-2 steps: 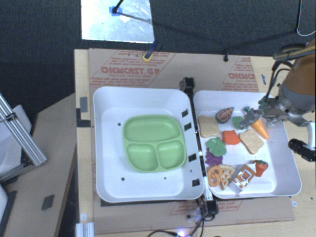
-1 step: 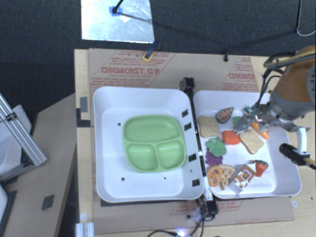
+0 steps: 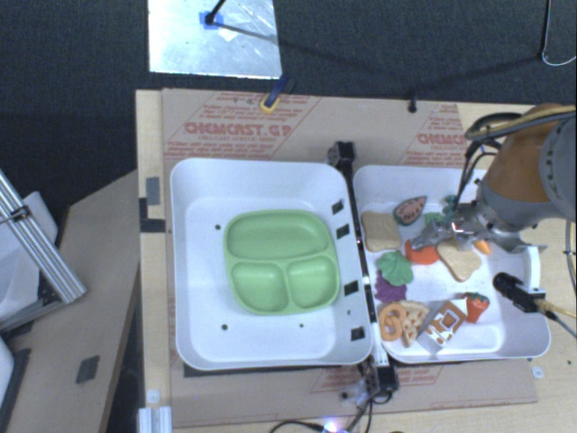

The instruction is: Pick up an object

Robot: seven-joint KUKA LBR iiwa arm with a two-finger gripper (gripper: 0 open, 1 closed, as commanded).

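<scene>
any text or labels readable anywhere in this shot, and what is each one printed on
"CHEMCAST GP", red print, on the brown protective sheet behind the left bin.
The same red print, upper right on that sheet behind the right bin, partly cut off by the arm; probably "CHEMCAST GP" again, not fully readable.
Smaller red lines under both logos: too blurred to read.
Faint red print along the sheet's front edge: unreadable.

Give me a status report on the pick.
Gripper low in right bin, over tomato. Bread slice, lettuce leaf crowd close. Green tray alone in left bin.
</scene>
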